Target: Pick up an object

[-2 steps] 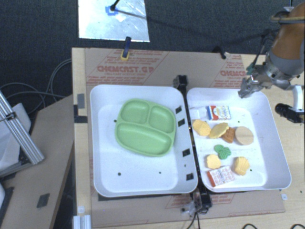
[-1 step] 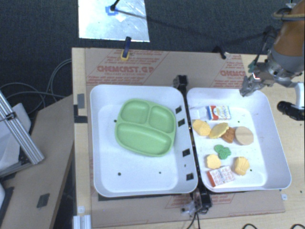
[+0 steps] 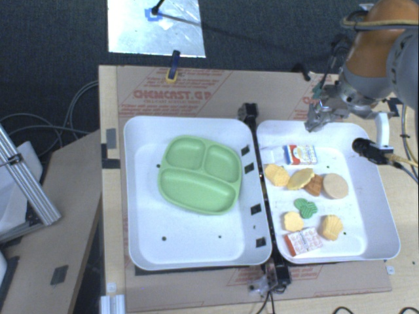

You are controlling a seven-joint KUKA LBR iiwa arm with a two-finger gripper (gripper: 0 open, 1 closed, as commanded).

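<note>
My gripper (image 3: 317,120) hangs over the far edge of the right bin (image 3: 378,208), above and a little right of a red, white and blue packet (image 3: 300,154). Nothing shows between its fingers. Below the packet lie a yellow ridged piece (image 3: 276,175), a tan oval piece (image 3: 301,178), a brown piece (image 3: 315,186) and a pale round disc (image 3: 336,186). Nearer the front are a green piece (image 3: 305,207), a small yellow block (image 3: 293,222), a yellow ridged piece (image 3: 331,227) and a red-and-white packet (image 3: 302,242).
The left bin (image 3: 141,241) holds a green divided tray (image 3: 200,174). A black divider (image 3: 256,175) runs between the bins. The grey arm with its orange band (image 3: 386,18) enters from the upper right. A foil sheet (image 3: 156,18) lies behind the bench.
</note>
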